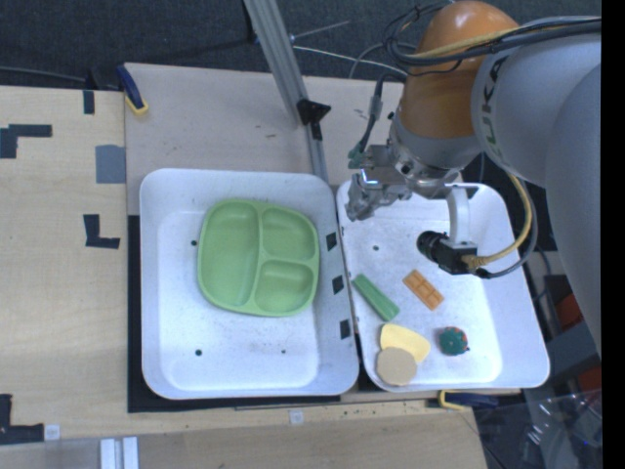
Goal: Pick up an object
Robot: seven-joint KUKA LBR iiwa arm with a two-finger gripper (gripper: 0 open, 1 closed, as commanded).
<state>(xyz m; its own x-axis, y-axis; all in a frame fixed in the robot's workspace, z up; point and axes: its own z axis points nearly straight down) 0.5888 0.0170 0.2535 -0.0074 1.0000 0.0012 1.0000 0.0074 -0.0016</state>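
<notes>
On the pale wooden bench (59, 262), the left shallow white plastic bin (166, 360) holds a light green plastic plate with three compartments (259, 258), lying flat near the bin's middle.

The right shallow white plastic bin (508, 340) sits just beside the left one, their rims touching along the centre. Several small things lie in its near half. A short green stick-shaped block (375, 297) rests at a slant close to the left wall. Below it, near the front rim, a pale yellow wedge-like piece (408, 340) lies touching a round tan disc (395, 365), the disc partly over its lower edge. A small orange rectangular block with a ridged top (423, 289) lies to the right of the green stick, apart from it. A small dark green round object with a red spot (451, 341) lies further right, just beside the yellow piece.

The gripper (359, 206) hangs over the far left corner of the right bin, well apart from all these things. Whether its jaws are apart or together cannot be told, as the metal parts blur together. The grey arm with its orange band (459, 37) reaches in from the right.
</notes>
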